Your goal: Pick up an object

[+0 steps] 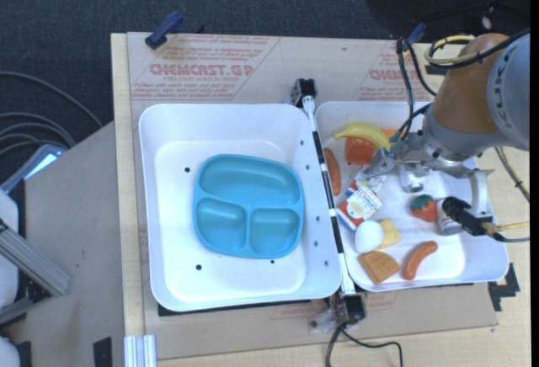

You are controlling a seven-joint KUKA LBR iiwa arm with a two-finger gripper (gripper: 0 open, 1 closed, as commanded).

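Gripper (396,165) hangs over the carton (362,204); finger state unclear, maybe open. Descend centred on it, avoiding the banana (362,133).

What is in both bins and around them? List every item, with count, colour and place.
bins: 2, white, side by side on the bench
plate: 1, blue, three sections, in the left bin
banana: 1, yellow, right bin, far end
sausages: 2, orange-red, right bin, one near the front, one by the divider
egg: 1, white, right bin
cracker: 1, tan, right bin, front
packet: 1, white and red, right bin, middle
clamp: 1, blue, bench's far left corner
arm: 1, grey with orange band, over the right bin
hand: 1, metal, low over the right bin
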